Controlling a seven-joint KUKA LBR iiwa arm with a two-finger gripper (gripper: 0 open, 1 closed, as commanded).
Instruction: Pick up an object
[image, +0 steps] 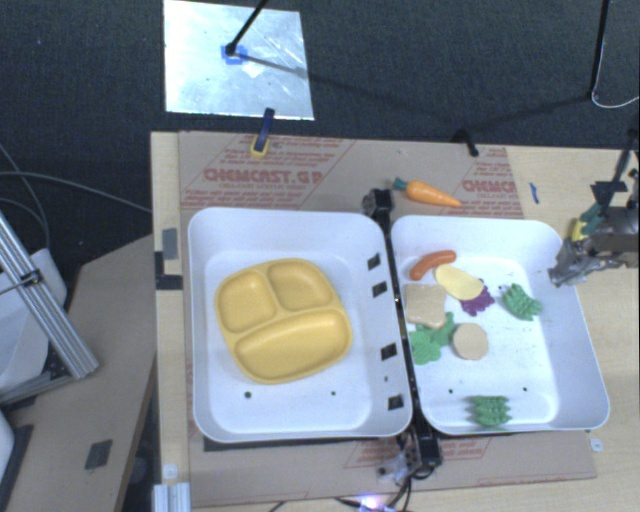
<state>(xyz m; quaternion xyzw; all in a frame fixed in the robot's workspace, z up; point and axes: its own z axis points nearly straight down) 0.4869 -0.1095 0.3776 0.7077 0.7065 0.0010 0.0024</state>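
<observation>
Toy food (455, 320) in the right bin (570, 400), eight pieces in all, most bunched near the wall between the two bins. One red sausage (432, 263) at the top of the bunch. One yellow slice (458, 282) just below, touching the sausage. One purple grape bunch (482, 299) peeking out from under the yellow slice. One tan bread slice (424, 305) close to the middle wall. One round tan piece (470, 342) lower down. Three green leafy pieces: one (430, 345) between the bread and the round piece, one (518, 301) off to the right of the grapes, one (488, 410) alone near the front rim.

One orange carrot (427, 193) outside the bins, on the tabletop (330, 165), just behind the right bin.

One yellow plate (283, 320) with three parts, sitting in the middle of the left bin (215, 400).

One gripper (572, 268) over the right rim of the right bin, near the back corner, well apart from the bunch. Too blurry there: apart or together, cannot tell.
</observation>
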